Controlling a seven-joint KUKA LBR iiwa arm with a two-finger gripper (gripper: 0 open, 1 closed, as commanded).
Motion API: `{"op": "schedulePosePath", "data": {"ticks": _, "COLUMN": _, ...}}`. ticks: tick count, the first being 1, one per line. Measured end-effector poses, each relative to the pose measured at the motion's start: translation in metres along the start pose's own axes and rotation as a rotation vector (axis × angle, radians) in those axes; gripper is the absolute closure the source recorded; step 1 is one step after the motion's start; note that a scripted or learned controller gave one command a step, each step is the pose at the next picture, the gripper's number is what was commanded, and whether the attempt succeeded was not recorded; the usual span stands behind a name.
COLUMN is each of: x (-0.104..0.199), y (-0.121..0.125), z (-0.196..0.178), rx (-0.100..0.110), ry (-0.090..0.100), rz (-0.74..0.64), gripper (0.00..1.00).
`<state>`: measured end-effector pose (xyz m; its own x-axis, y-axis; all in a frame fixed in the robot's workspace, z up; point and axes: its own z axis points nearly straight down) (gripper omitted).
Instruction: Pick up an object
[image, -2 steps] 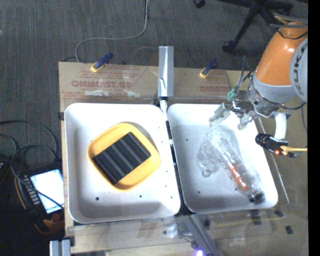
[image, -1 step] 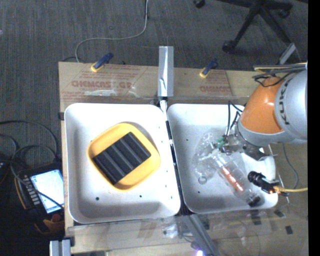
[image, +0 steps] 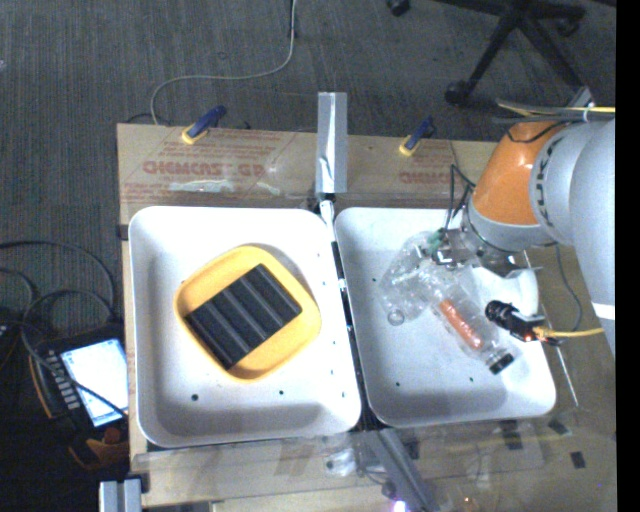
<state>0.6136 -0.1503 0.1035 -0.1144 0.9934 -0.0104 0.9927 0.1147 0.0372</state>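
A clear plastic bottle with an orange-red inside and a black cap lies tilted in the right bin. Its crumpled clear upper part reaches toward the bin's middle. My gripper hangs low over the back of the right bin, right at the bottle's upper end, under the arm's orange band. The wrist hides how it meets the bottle. A yellow block with a black ribbed top lies in the middle of the left bin.
A black plug on a yellow cable hangs from the arm over the right bin's right side. A metal post stands behind the seam between the bins. A cardboard sheet with two clamps lies at the back.
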Motion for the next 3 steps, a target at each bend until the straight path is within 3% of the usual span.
{"op": "schedulePosePath", "data": {"ticks": 1, "x": 0.024, "y": -0.018, "z": -0.001, "rx": -0.004, "ry": -0.009, "rz": -0.102, "gripper": 0.0}}
{"op": "schedulePosePath", "data": {"ticks": 2, "x": 0.056, "y": -0.016, "z": -0.165, "rx": 0.038, "ry": 0.002, "rz": 0.212, "gripper": 0.0}}
{"op": "schedulePosePath", "data": {"ticks": 3, "x": -0.009, "y": -0.035, "z": -0.029, "rx": 0.041, "ry": 0.01, "rz": -0.014, "gripper": 0.0}}
